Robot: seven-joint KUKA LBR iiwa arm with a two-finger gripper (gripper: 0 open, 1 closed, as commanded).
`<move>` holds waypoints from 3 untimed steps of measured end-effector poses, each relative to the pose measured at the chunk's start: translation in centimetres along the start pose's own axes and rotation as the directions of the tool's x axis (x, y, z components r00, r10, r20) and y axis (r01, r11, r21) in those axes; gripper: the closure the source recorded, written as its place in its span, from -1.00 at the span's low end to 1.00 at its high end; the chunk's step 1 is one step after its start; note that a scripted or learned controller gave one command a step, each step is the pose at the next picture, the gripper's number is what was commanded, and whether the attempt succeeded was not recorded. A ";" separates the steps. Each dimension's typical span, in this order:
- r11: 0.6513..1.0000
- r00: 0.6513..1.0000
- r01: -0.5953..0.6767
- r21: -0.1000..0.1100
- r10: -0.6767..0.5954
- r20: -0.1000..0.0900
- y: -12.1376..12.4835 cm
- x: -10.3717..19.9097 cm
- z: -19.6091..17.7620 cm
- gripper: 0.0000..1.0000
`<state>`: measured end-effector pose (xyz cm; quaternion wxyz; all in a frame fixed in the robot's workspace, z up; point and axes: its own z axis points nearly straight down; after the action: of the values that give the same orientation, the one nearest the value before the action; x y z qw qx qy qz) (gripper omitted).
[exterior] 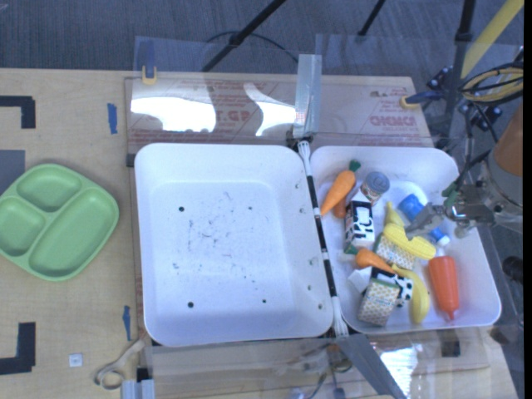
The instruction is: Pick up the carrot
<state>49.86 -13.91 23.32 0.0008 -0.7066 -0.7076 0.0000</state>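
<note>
The orange plastic carrot with a green top (339, 189) lies tilted in the right-hand white bin (478, 310), near that bin's far left corner, its green end pointing toward the far rim. Just beside it stand a small round jar with a grey lid (376, 184) and a black-and-white cow-patterned carton (360, 221). Toward the bin's middle lie a yellow banana-like toy (405, 241) and a second, smaller orange piece (373, 260); nearer the front edge sit a patterned box (379, 302) and an orange-red bottle-shaped toy (445, 283). The tool (438, 217) hangs over the right side of this bin, well apart from the carrot; whether it is apart or together I cannot tell. The left white bin (158, 181) adjoins it. A green divided plate (54, 220) rests at the surface's left edge.
</note>
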 end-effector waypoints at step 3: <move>0.987 0.987 -0.159 -0.001 0.159 0.001 1.7 -4.0 1.7 -1.00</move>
<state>51.58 -17.87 21.61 0.0003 -0.7609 -0.6489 0.0000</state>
